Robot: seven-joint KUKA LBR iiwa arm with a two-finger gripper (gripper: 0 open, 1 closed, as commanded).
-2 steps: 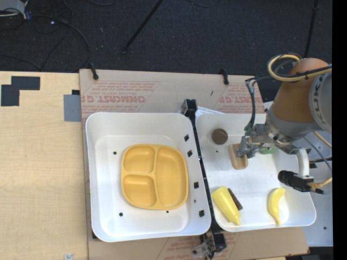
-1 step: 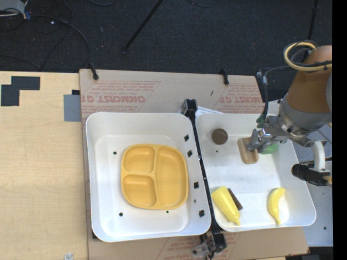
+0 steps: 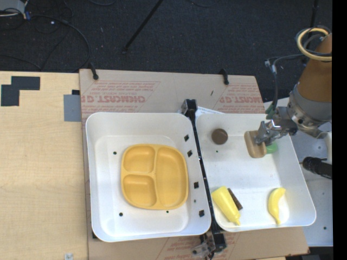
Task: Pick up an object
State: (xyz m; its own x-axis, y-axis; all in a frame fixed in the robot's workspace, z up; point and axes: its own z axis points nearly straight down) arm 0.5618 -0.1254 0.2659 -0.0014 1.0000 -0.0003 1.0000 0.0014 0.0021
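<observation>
The arm (image 3: 313, 85) is reached in from the right, wrist bent down and leftward. The gripper (image 3: 265, 137) is held low over the bin's far side.

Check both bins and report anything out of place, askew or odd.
Nothing stands out. The yellow divided plate lies flat in the left bin. In the right bin, the brown round piece, yellow bottle and banana lie apart, none spilled. The pincer is over a tan block.
</observation>
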